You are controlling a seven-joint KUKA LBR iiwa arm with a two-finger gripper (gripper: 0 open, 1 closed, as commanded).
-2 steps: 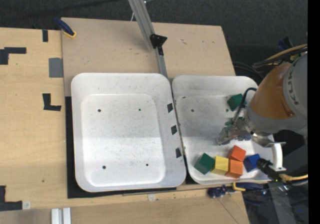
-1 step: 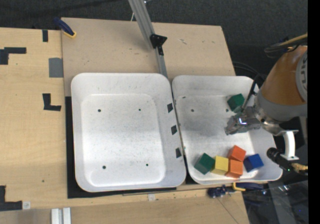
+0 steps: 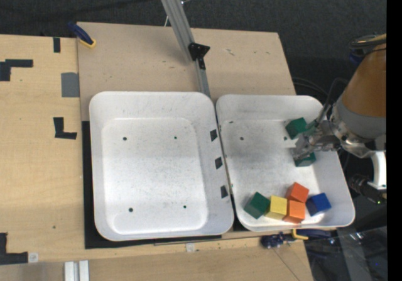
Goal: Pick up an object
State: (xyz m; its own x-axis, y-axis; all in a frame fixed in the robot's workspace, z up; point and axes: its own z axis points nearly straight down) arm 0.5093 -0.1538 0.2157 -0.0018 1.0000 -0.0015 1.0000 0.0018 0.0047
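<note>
My gripper (image 3: 307, 144) hangs low over the right part of the right bin (image 3: 251, 110), reaching in from the right. A green block (image 3: 296, 127) lies just up and left of it, touching or nearly touching it. A darker green block (image 3: 306, 159) sits right below it. Whether either block is held is not clear from this angle. Along the bin's front edge lies a cluster: a green block (image 3: 256, 204), a yellow block (image 3: 277, 205), two orange blocks (image 3: 299, 192) (image 3: 294, 210) and a blue block (image 3: 319, 203).
The left bin (image 3: 100, 148) stands beside the right one, with black clips along the shared rim. A slanted metal rail (image 3: 176, 9) crosses the bench behind the bins. The arm's orange band (image 3: 370, 85) stands at the right.
</note>
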